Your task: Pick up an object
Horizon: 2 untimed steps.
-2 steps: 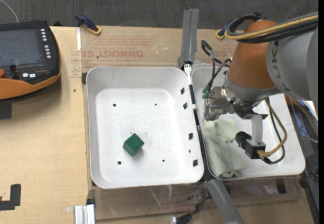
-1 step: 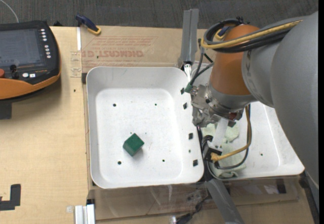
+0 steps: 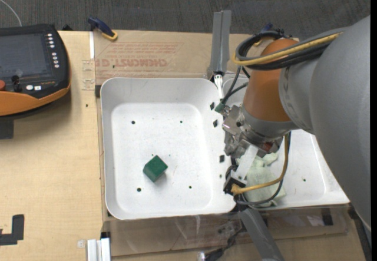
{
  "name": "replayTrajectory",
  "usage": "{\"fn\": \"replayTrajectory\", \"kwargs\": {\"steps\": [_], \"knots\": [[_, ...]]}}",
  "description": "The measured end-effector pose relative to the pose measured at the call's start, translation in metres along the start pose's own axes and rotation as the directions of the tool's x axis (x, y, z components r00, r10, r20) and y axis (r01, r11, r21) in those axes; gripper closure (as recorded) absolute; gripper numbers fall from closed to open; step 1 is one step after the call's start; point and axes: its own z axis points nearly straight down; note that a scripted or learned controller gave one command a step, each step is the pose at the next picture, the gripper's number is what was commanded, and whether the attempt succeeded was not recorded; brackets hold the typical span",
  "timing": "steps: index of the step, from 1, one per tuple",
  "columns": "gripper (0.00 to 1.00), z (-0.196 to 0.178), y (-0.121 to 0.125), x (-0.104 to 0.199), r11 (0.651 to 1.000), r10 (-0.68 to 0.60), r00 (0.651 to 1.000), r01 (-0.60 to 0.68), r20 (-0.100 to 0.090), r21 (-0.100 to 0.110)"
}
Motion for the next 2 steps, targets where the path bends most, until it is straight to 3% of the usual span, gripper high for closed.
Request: {"fn": "replayTrajectory", "kwargs": {"steps": [1,2], "knots": [[1.0,0.0,0.023,-0.067,0.979,0.206,0.979,-0.206,0.0,0.0],[1.0,0.0,0.008,-0.008,0.924,0.382,0.924,-0.382,-0.001,-0.001]]}}
